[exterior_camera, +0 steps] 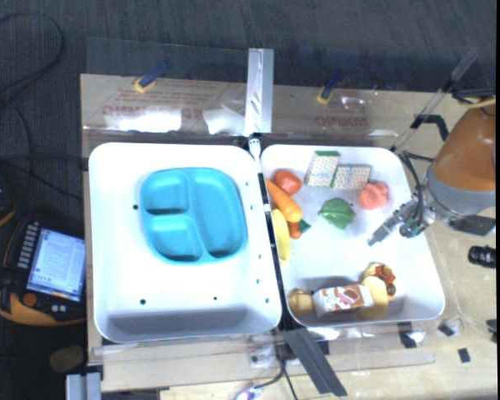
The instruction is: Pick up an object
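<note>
1. Gripper (pixel 383 233) hangs over the right side of the right bin (pixel 417 277), pointing down and to the left, with nothing between its fingers that I can make out; whether they are apart or together I cannot tell, it is too small and blurred.
2. Nearest to it, a reddish-pink round fruit (pixel 373 195) lies just above and left of the gripper, close but not touching as far as I can see.
3. Next over, a green pepper (pixel 337 212) sits near the middle of that bin, left of the gripper.
4. Up at the far wall, two small patterned packets (pixel 322 169) and (pixel 352 177) lie side by side, touching or nearly so.
5. Along the bin's left wall, a red tomato (pixel 287 181) sits above a carrot (pixel 284 201), and a yellow banana (pixel 280 234) lies lengthwise below them against the wall.
6. Down at the near wall, a bottle with a red and white label (pixel 343 299) lies on its side, with a brownish toy (pixel 380 277) at its right end.
7. Moving left, the other bin (pixel 117 290) holds a blue divided tray (pixel 193 213) with three compartments.
8. Out on the right, the arm (pixel 467 169) shows its orange band above the grey wrist.
9. Far left, off the bench, a handheld screen unit (pixel 46 269) lies on the dark floor.
</note>
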Controlling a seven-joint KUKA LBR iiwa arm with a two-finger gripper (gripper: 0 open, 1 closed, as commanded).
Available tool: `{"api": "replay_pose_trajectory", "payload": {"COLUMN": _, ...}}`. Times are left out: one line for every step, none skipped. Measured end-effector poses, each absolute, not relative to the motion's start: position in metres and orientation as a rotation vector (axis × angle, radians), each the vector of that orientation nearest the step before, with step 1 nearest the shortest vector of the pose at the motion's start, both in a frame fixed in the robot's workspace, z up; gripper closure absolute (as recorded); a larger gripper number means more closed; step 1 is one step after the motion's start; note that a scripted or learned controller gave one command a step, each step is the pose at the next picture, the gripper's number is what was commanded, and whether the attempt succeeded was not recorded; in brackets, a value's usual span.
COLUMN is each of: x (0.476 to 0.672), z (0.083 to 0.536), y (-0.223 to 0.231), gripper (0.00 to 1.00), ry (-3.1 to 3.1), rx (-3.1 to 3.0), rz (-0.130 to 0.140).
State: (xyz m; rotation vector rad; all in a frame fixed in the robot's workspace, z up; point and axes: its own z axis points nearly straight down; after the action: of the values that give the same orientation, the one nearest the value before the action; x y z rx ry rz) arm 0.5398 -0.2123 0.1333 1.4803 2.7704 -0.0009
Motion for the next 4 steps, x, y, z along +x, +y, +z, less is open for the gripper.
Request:
{"api": "replay_pose_trajectory", "payload": {"x": 0.576, "z": 0.091, "y": -0.224, "gripper": 1.00, "ry": 2.955, "rx": 1.032, "rz": -0.002}}
{"api": "replay_pose_trajectory", "payload": {"x": 0.551, "z": 0.125, "y": -0.198, "gripper": 1.00, "ry": 2.997, "rx": 0.937, "rz": -0.003}}
{"api": "replay_pose_trajectory", "payload": {"x": 0.524, "z": 0.234, "y": -0.191, "gripper": 1.00, "ry": 3.059, "rx": 0.702, "rz": -0.002}}
{"api": "replay_pose_trajectory", "payload": {"x": 0.535, "z": 0.206, "y": -0.187, "gripper": 1.00, "ry": 3.108, "rx": 0.448, "rz": -0.001}}
